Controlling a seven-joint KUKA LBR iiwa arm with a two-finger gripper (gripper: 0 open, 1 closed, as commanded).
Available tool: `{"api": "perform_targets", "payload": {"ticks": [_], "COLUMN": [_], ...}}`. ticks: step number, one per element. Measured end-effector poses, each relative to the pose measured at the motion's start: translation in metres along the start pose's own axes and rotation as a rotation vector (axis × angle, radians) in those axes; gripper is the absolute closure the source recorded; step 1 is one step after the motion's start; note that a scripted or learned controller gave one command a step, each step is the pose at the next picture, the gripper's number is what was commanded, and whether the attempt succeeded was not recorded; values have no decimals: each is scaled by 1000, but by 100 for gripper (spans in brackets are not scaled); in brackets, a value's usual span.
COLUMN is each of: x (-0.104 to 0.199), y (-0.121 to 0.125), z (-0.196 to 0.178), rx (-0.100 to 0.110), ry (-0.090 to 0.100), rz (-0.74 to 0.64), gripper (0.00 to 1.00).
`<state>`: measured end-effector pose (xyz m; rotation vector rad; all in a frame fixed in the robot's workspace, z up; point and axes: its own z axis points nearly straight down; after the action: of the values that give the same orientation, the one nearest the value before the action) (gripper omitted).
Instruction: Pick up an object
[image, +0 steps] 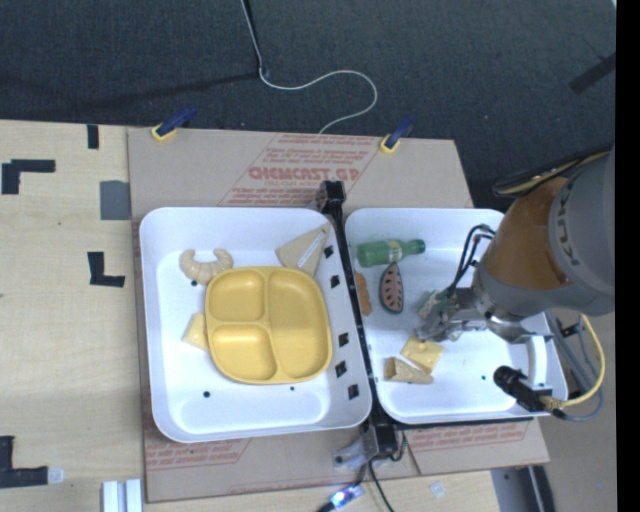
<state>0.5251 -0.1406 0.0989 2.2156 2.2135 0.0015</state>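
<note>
My gripper (436, 322) hangs low inside the right bin (470, 398), just above a pale yellow cheese-like wedge (423, 352). A second tan wedge (408, 371) lies beside it toward the bin's front. A watermelon slice (391, 288) and a green bottle (391, 251) lie at the bin's back left, left of the gripper. The view is too small to tell how the gripper stands.
The left bin (170, 400) holds a yellow divided plate (268, 324), a tan croissant shape (205, 263), a pale wedge (305, 249) and a yellow piece (195, 331) under the plate's edge. The divider wall (347, 310) runs between the bins. The arm's grey and orange body (545, 245) covers the right bin's right side.
</note>
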Motion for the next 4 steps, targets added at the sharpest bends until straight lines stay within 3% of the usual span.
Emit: {"api": "perform_targets", "payload": {"ticks": [3, 4], "x": [-6, 31], "y": [-4, 24], "z": [-128, -119], "rx": [5, 9], "ry": [6, 7], "rz": [-3, -7], "gripper": [100, 100]}}
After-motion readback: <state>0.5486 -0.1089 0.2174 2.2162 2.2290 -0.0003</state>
